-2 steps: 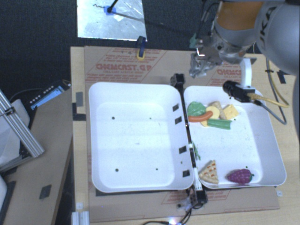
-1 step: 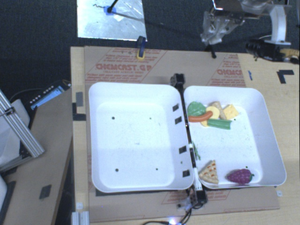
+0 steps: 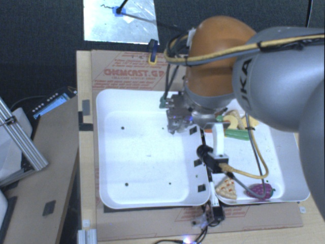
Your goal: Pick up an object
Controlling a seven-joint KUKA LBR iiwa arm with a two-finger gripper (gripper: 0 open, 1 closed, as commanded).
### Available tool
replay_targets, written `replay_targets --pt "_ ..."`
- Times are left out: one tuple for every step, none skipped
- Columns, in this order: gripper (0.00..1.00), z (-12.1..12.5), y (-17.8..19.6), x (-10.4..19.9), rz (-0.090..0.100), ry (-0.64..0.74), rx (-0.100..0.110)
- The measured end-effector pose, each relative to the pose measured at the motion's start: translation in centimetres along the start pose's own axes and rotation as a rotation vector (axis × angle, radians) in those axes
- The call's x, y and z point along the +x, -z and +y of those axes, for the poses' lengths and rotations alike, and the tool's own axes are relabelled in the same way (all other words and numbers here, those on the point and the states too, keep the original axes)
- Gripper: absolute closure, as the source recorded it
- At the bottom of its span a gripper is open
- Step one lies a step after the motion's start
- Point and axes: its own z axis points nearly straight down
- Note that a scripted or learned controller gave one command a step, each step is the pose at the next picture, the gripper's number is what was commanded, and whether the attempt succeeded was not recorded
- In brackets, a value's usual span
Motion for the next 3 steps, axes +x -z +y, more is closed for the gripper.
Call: replay_targets --pt "1.0 -1.0 10.3 7.2 0.007 0.003 -0.027" --pt "1.0 -3.2 23.2 9.3 0.01 0.001 -0.03" --pt "0.0 -3.1 22.3 9.2 0.002 -0.003 -0.017"
